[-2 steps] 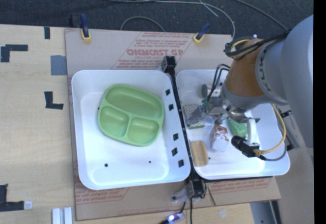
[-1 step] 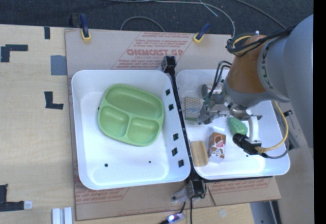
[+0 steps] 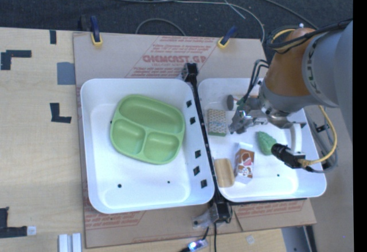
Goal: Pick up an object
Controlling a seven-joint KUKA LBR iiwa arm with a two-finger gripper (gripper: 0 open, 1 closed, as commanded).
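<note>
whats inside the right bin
The right bin holds a speckled sponge, green object, tan block and small red-and-white carton. The arm covers its upper right part.

Two shallow white bins are set side by side on a brown cardboard sheet (image 3: 172, 56) at the frame's centre. In the left bin (image 3: 94, 148) a green three-compartment plastic tray (image 3: 148, 129) is placed towards the upper part. In the right bin (image 3: 309, 188) a patterned square pad (image 3: 217, 121) is found at the upper left, a tan wooden block (image 3: 223, 172) at the lower left, a small red-and-white carton (image 3: 245, 164) just right of it, and a green rounded object (image 3: 266, 141) further right.
</note>
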